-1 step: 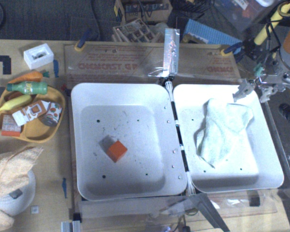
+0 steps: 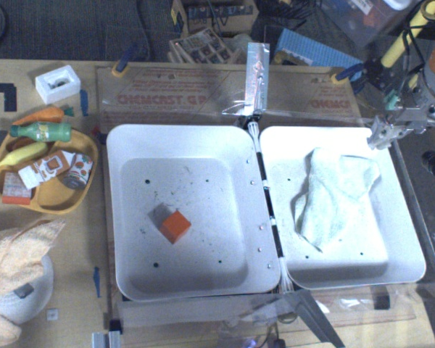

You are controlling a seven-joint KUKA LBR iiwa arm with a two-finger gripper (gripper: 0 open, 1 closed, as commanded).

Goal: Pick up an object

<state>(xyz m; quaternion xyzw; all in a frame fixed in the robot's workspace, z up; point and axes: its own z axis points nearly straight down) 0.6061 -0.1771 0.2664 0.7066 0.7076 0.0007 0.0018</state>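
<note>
1. Bins: two white bins sit side by side, the left bin (image 2: 123, 158) and the right bin (image 2: 406, 252).
2. An orange block (image 2: 176, 226) lies on the left bin's floor, just left of its middle, with a small dark patch touching its upper left.
3. A crumpled white cloth (image 2: 330, 194) lies in the right bin.
4. The gripper (image 2: 383, 133) hangs at the right bin's upper right corner, near the cloth's top edge; whether its claw is wide or narrow I cannot tell.

Matt orange block (image 2: 177, 227); soft crumpled cloth (image 2: 332, 198); smooth white plastic bins (image 2: 123, 151).
</note>
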